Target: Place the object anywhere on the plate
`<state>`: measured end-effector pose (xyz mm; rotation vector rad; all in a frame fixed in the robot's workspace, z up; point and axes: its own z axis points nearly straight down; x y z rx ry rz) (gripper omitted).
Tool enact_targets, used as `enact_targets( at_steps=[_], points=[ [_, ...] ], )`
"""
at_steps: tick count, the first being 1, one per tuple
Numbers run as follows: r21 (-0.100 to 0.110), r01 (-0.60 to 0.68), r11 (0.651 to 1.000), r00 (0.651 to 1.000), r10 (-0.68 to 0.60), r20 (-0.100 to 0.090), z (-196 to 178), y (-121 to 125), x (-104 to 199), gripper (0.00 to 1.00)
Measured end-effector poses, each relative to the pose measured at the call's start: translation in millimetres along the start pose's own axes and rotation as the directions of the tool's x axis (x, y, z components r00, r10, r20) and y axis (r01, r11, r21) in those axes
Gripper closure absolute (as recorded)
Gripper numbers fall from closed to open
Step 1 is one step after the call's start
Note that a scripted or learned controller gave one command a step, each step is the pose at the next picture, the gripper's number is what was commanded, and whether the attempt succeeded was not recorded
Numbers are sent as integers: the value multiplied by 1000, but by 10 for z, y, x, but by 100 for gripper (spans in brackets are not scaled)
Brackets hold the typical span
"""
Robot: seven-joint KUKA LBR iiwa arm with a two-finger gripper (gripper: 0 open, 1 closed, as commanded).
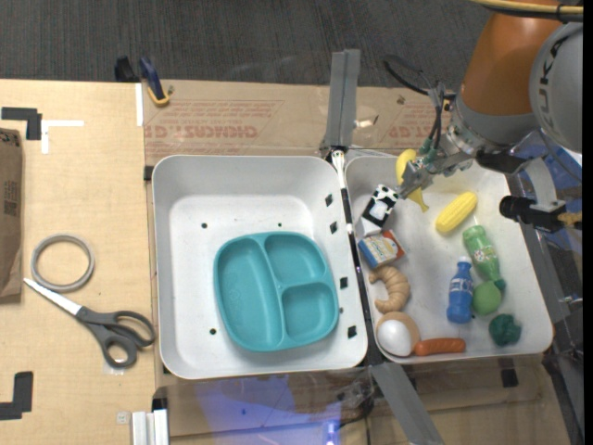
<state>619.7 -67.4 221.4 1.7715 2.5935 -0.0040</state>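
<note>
A teal divided plate (276,290) lies in the left white bin (185,193). My gripper (424,168) hangs over the far left corner of the right bin (530,253), right against a yellow banana (407,167) whose tip points down toward the bin floor. The gripper's body hides part of the banana, and I cannot make out whether the banana is gripped or merely touched. The plate has nothing on it.
The right bin holds a cow toy (378,206), corn (456,211), a green bottle (480,248), a blue bottle (460,291), a small carton (381,248), a croissant (394,287), an egg (396,335) and a carrot (438,346). Scissors (97,321) and a tape roll (62,261) lie on the bench at left.
</note>
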Motion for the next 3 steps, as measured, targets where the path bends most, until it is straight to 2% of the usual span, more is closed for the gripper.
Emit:
enact_targets(
  at_steps=[1,2,3],
  points=[
    [2,-50,999,999,50,-2,307,-40,1386,100],
    [5,-181,983,983,181,-2,967,-432,2038,100],
    [4,-182,983,983,182,-2,967,-431,2032,0]
  ],
)
